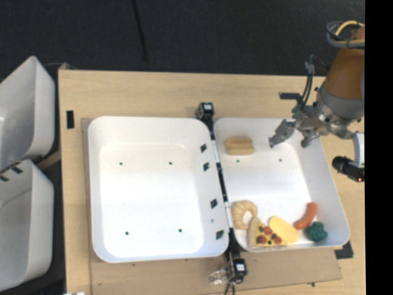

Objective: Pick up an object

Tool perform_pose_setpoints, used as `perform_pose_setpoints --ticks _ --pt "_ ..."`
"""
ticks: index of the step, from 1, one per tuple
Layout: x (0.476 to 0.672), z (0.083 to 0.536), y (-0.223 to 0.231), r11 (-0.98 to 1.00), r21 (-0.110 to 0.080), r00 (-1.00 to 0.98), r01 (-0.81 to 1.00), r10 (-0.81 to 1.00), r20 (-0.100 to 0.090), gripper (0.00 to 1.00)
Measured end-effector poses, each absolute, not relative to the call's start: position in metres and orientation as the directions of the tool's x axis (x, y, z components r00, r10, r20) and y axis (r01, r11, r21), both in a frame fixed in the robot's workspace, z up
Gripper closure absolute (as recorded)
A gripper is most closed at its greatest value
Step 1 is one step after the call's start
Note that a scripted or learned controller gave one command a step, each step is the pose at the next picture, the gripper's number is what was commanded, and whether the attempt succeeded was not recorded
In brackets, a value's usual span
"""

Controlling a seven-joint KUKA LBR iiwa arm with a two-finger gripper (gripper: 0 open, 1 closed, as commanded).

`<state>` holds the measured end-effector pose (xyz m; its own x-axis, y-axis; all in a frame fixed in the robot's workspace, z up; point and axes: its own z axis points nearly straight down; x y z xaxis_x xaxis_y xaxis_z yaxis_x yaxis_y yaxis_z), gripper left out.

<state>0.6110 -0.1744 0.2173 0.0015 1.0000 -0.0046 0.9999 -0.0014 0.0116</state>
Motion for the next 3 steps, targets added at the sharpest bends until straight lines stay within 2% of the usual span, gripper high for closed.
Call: perform_pose_setpoints --ticks 1,2,3 --pt "0.586 0.095 -0.137 0.002 -0.006 -0.002 1.000 1.000 0.001 0.00" --pt "0.512 0.207 -0.042 0.010 0.008 -0.010 1.000 1.000 0.003 0.00" --pt "0.538 0.174 -0.101 -0.004 0.001 0.004 1.000 1.000 -0.004 0.00"
